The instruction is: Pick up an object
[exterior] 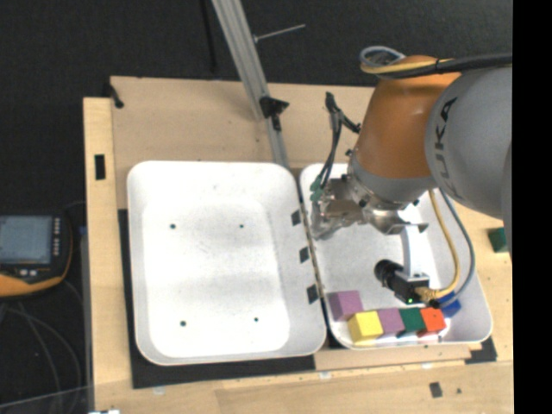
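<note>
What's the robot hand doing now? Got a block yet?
Hand low at right bin's left wall. Nothing seen held. Blocks, purple and yellow, bunched at near edge.

Blocks (392,321) crowded the right bin's (479,317) near wall. Beyond them its floor lay open. The arm (405,128) overhung its far end.

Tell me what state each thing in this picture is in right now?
Arm: reaching over the right bin.
Right bin: holds blocks along its near edge.
Purple block: lying loose.
Yellow block: lying loose, beside the purple one.
Green block: lying loose.
Orange block: lying loose.
Left bin: sitting beside the right bin.
</note>
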### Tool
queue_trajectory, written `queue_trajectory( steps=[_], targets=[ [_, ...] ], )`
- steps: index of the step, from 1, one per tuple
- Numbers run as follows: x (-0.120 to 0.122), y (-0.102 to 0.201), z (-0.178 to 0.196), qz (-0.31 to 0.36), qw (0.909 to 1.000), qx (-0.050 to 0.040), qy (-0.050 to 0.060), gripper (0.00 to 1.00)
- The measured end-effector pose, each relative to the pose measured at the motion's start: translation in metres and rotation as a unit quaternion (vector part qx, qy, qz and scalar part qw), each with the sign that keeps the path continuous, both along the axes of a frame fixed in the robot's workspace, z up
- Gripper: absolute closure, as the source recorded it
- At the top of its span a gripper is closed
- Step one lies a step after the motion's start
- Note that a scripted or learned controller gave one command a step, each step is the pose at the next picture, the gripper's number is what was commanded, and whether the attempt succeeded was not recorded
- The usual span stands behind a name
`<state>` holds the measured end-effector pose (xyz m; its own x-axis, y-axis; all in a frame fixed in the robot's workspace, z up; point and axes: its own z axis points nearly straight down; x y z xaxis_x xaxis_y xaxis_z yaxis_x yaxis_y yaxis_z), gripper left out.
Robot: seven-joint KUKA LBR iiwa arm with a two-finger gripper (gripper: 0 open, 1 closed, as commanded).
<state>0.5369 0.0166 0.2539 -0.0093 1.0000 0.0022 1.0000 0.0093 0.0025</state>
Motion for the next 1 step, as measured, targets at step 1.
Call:
queue_trajectory(
  steps=[1],
  targets=[
    [0.016, 0.0549, 0.0201, 0.0, 1.0, -0.0001, 0.0, 1.0]
  ],
)
